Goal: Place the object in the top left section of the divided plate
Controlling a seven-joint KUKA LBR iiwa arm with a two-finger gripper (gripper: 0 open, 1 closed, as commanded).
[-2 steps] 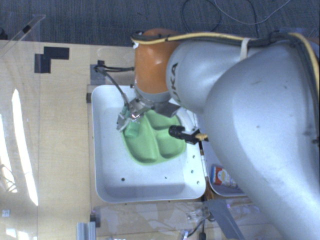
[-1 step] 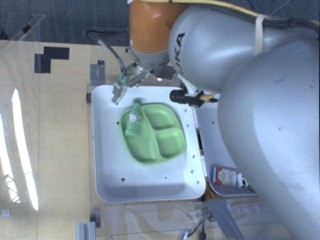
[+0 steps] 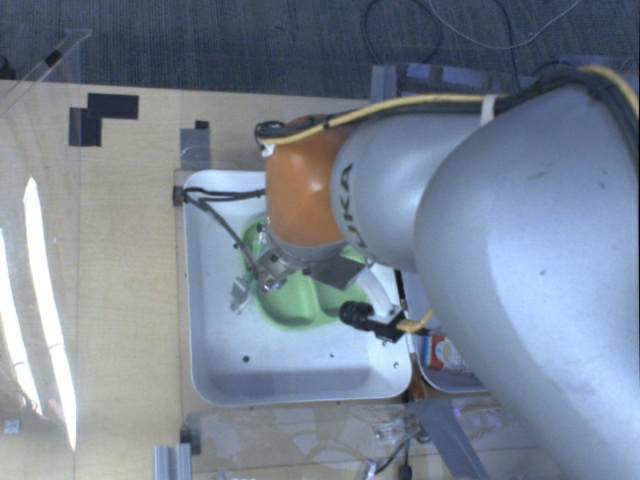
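Resting on a pale wooden bench (image 3: 100, 298), white bin (image 3: 290, 378), green divided plate (image 3: 290, 308), jaws (image 3: 245, 290) state unclear, grey carpet (image 3: 200, 18) behind.

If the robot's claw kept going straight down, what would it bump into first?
Probably the green plate in the left bin. The gripper hangs at the plate's left edge, so it might hit the bin floor; depth is unclear.

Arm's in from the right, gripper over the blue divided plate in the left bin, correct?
Not quite: the divided plate is green, not blue, as the camera view shows. The rest holds: the arm reaches in from the right and the gripper is over that plate in the left bin.
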